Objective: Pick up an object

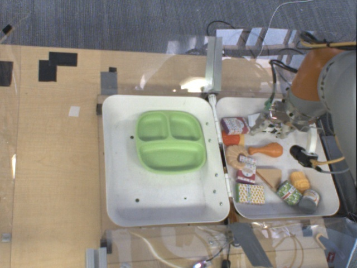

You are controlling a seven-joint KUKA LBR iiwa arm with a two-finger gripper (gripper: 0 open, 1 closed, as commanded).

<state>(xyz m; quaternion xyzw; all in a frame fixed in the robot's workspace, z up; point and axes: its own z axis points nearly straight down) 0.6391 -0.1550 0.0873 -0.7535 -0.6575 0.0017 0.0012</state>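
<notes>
From above, the grey arm's jaws point(274, 121) hover over the right white bin point(329, 202), near an orange plastic drumstick point(266, 149) and a red packet point(234, 126); whether they are apart or together is hard to tell. A green divided plate point(169, 140) sits in the left white bin point(120, 166).

Grey arm point(340, 88); orange band point(307, 82); black cables point(279, 74)

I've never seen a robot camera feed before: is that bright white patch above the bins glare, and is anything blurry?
Camera view: yes, glare on the clear panel behind the left bin; soft shadow along that bin's near wall; the green divided plate is fairly sharp; the pincer and small items around it look fuzzy.
</notes>
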